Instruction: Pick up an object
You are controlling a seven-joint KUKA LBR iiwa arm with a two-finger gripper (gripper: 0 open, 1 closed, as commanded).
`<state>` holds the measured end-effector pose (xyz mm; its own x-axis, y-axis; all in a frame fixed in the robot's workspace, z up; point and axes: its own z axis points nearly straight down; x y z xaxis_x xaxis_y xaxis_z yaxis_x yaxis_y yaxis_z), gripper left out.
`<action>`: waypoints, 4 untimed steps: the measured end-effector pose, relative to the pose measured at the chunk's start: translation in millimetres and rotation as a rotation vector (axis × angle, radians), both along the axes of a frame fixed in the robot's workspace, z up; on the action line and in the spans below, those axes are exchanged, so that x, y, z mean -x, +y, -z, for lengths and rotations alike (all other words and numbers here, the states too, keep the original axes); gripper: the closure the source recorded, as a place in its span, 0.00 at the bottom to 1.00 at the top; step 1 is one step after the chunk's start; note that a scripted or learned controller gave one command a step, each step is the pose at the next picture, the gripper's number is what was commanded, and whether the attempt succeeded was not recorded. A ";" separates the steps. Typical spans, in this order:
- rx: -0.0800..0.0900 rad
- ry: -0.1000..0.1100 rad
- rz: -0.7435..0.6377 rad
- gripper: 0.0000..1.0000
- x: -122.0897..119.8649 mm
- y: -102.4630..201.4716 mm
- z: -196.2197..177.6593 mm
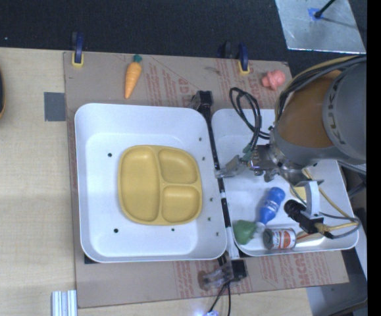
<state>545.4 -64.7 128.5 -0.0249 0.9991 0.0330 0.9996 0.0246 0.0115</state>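
Note:
My gripper (231, 167) hangs over the left part of the right bin (233, 127), close to the wall it shares with the left bin. Nothing shows in its grasp. In the right bin, a blue bottle (272, 204) lies below and to the right of the gripper. A green object (245, 230) sits in the bin's front left corner. Beside it lies a small can with a red band (281, 239). The grey arm with its orange band (308, 120) covers the bin's right part.
The left bin (95, 176) holds a yellow divided plate (160, 183). Outside the bins on the brown board lie a toy carrot (132, 76) at the back left and a pink object (274, 79) at the back right. A black cable (245, 107) loops over the right bin's back.

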 end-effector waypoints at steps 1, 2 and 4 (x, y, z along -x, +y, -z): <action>0.000 -0.001 0.000 0.00 0.2 0.1 -0.1; -0.001 -0.001 0.001 0.00 0.2 -0.5 0.3; 0.001 0.000 0.000 0.00 0.4 -0.3 0.2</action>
